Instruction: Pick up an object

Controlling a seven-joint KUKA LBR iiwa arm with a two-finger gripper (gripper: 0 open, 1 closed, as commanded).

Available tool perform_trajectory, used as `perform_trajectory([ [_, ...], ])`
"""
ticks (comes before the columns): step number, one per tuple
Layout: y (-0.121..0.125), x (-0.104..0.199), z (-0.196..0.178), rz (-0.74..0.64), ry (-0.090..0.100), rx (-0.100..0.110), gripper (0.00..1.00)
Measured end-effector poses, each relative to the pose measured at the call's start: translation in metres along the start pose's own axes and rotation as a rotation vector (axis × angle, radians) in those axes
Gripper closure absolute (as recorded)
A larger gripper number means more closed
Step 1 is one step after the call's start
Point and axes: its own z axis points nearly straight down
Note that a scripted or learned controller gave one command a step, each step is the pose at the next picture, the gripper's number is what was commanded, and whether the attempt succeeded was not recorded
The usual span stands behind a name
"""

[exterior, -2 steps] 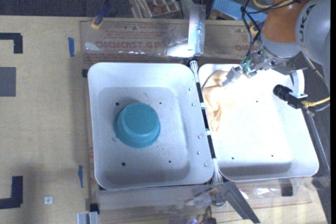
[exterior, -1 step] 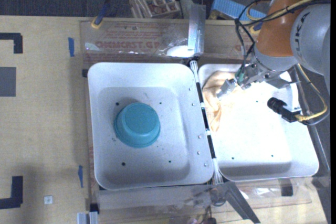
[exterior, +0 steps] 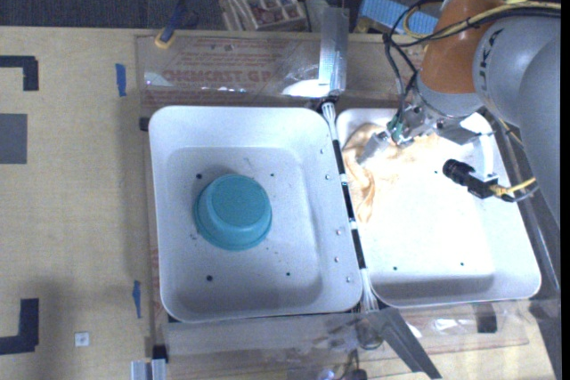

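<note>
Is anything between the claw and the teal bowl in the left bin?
The claw is over the right bin, above a pale crumpled object. The teal bowl sits uncovered in the left bin; the bins' adjoining rims lie between.

left bin (exterior: pixel 174 138): teal bowl (exterior: pixel 233 211) sits mid-floor, open room along every wall | right bin (exterior: pixel 499 285): near half wide open, far-left corner crowded by arm (exterior: pixel 499 49) and a pale crumpled thing (exterior: pixel 365 169) | ridge between bins (exterior: pixel 346 191) is low
</note>
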Motion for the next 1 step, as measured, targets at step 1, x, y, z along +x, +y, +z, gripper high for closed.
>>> perform_trajectory([
  [1, 0.0036, -0.001, -0.0133, -0.002, -0.009, -0.013, 1.0],
])
